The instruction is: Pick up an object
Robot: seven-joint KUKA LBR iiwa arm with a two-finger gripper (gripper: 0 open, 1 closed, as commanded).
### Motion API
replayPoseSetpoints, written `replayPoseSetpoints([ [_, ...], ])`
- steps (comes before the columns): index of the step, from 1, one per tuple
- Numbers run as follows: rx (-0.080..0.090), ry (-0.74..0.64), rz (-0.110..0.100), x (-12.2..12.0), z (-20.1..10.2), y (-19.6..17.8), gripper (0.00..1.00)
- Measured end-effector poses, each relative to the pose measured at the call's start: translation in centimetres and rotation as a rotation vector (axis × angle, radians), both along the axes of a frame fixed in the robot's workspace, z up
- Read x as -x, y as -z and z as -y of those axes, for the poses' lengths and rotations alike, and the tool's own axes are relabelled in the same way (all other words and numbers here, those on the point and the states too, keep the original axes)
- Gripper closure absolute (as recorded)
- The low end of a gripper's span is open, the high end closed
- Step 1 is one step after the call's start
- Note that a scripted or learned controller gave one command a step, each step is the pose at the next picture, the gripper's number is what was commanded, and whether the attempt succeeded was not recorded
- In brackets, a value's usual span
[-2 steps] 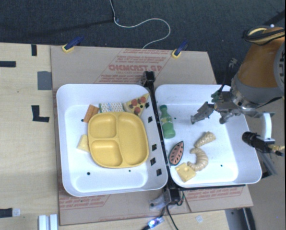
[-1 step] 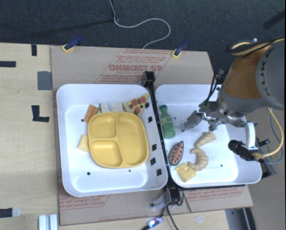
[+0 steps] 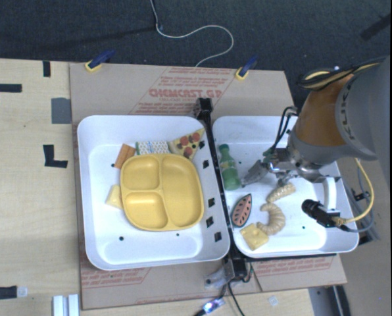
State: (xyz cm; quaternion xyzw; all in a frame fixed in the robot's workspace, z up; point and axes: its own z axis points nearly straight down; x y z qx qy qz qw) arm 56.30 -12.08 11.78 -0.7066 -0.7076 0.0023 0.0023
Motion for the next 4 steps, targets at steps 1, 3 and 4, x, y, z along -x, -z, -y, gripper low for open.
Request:
replayPoseSetpoints([
  [1, 0.012, 0.005, 0.01, 0.0, 0.6, 3.2, 0.0],
  [3, 0.0, 0.001, 0.008, 0.5, 0.4, -2.1, 1.0],
  [4, 0.001, 0.001, 0.009, 1.0, 1.1, -7.8, 1.0],
])
